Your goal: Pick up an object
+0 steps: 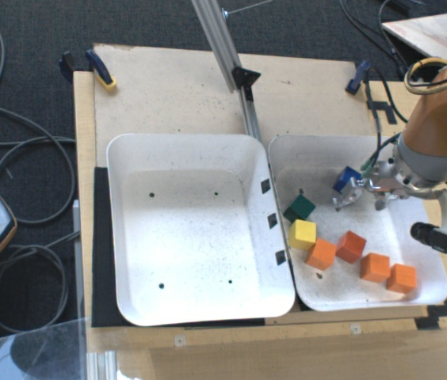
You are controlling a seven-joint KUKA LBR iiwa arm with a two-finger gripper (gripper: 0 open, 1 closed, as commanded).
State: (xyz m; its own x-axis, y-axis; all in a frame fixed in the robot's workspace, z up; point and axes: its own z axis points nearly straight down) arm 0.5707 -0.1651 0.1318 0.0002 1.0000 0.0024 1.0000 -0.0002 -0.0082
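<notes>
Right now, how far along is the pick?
Done: the gripper has reached the right bin, beside a blue block. In hand: nothing visibly between its fingers. Left: grasp and lift; the green, yellow and orange blocks lie untouched.

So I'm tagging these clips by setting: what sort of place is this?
Probably a robotics lab or test bench: a wooden board clamped down, two white bins of small coloured blocks, loose cables on dark carpet, and the robot arm reaching in.
</notes>
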